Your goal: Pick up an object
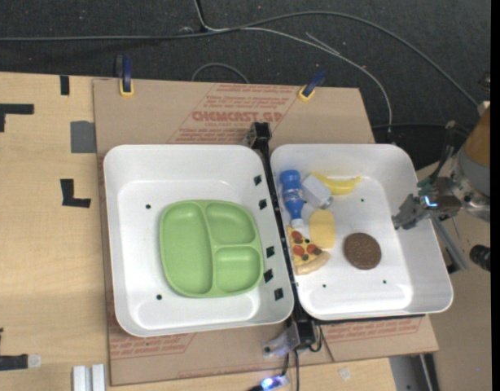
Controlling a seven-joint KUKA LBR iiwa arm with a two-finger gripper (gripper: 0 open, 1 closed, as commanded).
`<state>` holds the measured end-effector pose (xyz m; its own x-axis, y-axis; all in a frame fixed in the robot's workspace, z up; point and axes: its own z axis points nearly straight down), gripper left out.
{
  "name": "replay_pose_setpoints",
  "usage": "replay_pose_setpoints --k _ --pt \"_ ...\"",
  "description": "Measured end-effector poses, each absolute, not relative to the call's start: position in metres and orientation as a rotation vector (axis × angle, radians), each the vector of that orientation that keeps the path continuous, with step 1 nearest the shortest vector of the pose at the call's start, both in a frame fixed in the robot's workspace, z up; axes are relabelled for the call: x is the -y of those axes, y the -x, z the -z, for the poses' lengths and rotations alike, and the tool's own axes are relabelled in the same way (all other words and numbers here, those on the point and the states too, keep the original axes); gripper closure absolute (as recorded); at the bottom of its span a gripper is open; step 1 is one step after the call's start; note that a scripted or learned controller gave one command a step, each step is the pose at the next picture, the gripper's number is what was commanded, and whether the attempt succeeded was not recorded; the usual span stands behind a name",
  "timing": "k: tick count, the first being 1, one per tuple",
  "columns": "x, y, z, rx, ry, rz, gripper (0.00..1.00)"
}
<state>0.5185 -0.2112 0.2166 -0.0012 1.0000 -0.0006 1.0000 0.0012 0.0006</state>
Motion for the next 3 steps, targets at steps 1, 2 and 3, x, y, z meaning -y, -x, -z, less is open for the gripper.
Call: replay_pose_setpoints --k 1,2,3 --pt "0.154 -0.533 -0.21 -2.228 -2.216 0.0 1.0" --pt "0.098 -0.538 -0.202 -2.228 -2.216 0.0 1.0" --pt "0.042 -0.552 -0.197 -2.229 -2.216 0.001 1.0"
